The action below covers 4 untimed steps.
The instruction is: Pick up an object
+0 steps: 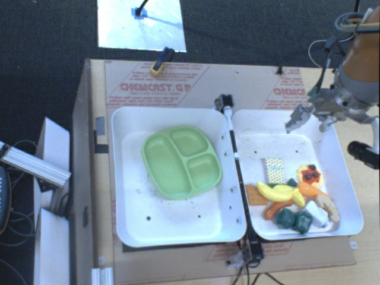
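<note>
The end effector [310,119] hovers open and empty over the far edge of the right white bin [343,162], well apart from the toy food heaped in its near corner: yellow plastic banana [279,192], orange carrot [310,190], green divided plate [181,161] next door

Red print is showing on the brown protective sheet [196,82] covering the counter behind the two bins. The largest line, behind the left bin, is reading "CHEMCAST GP" [155,88], with smaller red lines above and below it too small to read. The same red print is repeating toward the right [295,92], partly cut off, its letters not legible there.
</note>
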{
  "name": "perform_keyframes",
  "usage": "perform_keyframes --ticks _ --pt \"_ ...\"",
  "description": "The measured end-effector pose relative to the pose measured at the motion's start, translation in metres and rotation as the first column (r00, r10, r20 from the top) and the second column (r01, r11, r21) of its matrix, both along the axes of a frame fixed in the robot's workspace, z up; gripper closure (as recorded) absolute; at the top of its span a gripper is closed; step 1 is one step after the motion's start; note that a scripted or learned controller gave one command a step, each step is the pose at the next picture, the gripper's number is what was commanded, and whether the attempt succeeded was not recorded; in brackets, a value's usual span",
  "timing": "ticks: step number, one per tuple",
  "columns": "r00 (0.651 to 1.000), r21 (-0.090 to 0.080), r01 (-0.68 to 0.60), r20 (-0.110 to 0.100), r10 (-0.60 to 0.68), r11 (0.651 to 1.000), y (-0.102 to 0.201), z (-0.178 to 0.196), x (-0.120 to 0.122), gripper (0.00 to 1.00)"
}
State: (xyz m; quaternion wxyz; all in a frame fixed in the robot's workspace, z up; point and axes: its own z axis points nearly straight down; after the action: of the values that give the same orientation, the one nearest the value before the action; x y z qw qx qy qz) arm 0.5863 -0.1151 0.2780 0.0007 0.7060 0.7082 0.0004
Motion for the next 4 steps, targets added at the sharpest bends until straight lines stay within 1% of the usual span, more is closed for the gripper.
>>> perform_keyframes --ticks 1,2,3,4 --pt "1.000 0.000 0.003 -0.003 -0.003 1.000 -0.049 -0.119 -0.028 0.00" --pt "1.000 0.001 0.000 -0.001 0.000 1.000 -0.014 -0.194 -0.002 0.00" --pt "1.000 -0.001 -0.001 0.003 0.001 1.000 -0.042 -0.193 0.082 0.00" --pt "1.000 0.002 -0.001 0.000 0.001 1.000 -0.090 -0.192 0.083 0.00"
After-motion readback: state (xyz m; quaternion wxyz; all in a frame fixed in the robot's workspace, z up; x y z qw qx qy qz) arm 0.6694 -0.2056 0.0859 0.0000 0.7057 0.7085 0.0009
